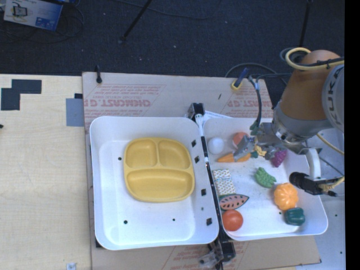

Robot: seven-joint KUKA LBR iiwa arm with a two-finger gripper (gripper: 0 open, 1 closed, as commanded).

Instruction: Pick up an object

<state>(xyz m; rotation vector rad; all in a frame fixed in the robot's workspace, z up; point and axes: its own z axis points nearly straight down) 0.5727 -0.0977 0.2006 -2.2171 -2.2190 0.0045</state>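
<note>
From my remote station, the overhead camera shows the arm [306, 103] reaching in from the right over the far half of the right bin [315, 226], its orange band above the grey wrist. The gripper [246, 147] is down among the toys at that bin's far left part, right by an orange carrot [233, 157] and a small red piece [239, 137]; I cannot tell from here how it is set or whether it has anything. A white ball [216, 145] lies just beside it, against the divider. A purple grape bunch [278, 157] sits under the wrist. Nearer the camera lie a green leafy toy [264, 177], an orange pumpkin-like toy [286, 196], a dark green pepper [294, 216], a red tomato [233, 220], a watermelon slice [233, 201] and a checkered piece [223, 180]. The left bin [107, 207] carries a yellow divided plate [158, 169], lying flat near its middle. Both bins rest on a cardboard sheet [140, 97].
</note>
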